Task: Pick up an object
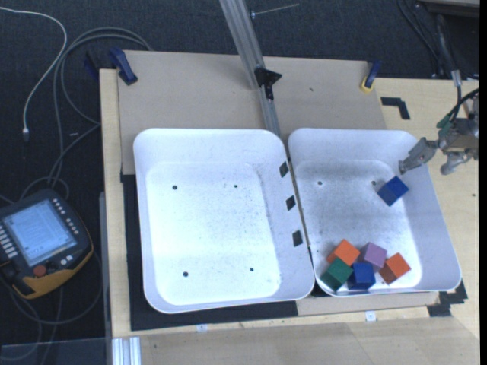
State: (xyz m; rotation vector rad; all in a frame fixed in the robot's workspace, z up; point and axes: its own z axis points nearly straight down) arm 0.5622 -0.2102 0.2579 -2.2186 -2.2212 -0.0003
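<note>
A blue block (393,190) lies alone in the upper right part of the right bin (342,147). At the bin's front, a cluster of blocks sits together: an orange one (346,251), a purple one (374,254), a red-orange one (396,266), a green one (332,274) and a second blue one (362,274). My gripper (434,161) hovers over the bin's right rim, up and to the right of the lone blue block. It is open, with nothing between its fingers.
The left bin (152,150) lies beside the right one, with black clips (290,202) along the shared edge. A slanted metal pole (242,29) crosses the back of the bench. A teach pendant (38,238) lies on the floor at far left.
</note>
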